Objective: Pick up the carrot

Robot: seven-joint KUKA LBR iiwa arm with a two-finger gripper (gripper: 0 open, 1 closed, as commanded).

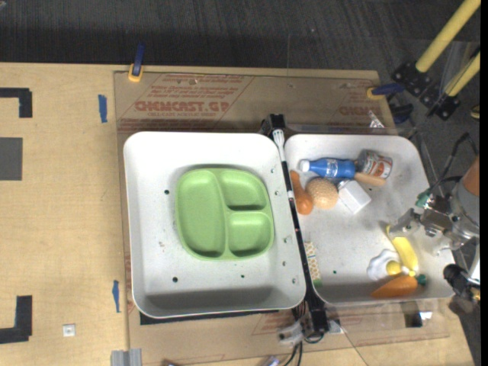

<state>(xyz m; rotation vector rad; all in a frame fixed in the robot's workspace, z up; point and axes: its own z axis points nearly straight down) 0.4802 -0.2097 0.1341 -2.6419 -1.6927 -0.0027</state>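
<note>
Carrot (396, 286) lies in the right bin (343, 265), at that bin's near right corner, just beside a yellow banana (404, 253) and a small white item (379, 266). At the counter's right edge the tool (427, 218) hangs over the bin's right rim, apart from the carrot; I cannot tell its state. A green divided plate (225, 213) sits in the left bin (149, 204).
</note>
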